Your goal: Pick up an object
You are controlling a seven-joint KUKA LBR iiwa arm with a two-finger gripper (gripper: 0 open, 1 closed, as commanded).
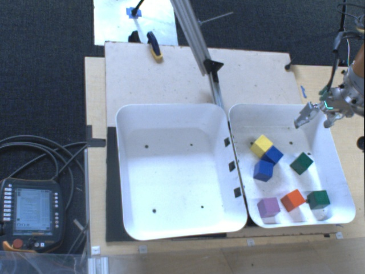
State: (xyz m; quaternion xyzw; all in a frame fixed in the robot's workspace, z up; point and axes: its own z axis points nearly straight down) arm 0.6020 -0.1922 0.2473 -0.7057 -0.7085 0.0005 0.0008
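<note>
The gripper (pixel 315 116) hovers over the right white plastic bin's (pixel 336 160) far edge, jaws spread and empty, lining up above the small green wooden cube (pixel 301 163).

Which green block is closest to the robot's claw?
The green block near the right bin's middle, just below the gripper. The other green block sits farther down, beside the orange block.

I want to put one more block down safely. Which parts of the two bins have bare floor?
The left white bin shows bare floor wall to wall. In the right white bin, only the far strip beyond the yellow cube is bare; the middle and near end are crowded with blocks.
</note>
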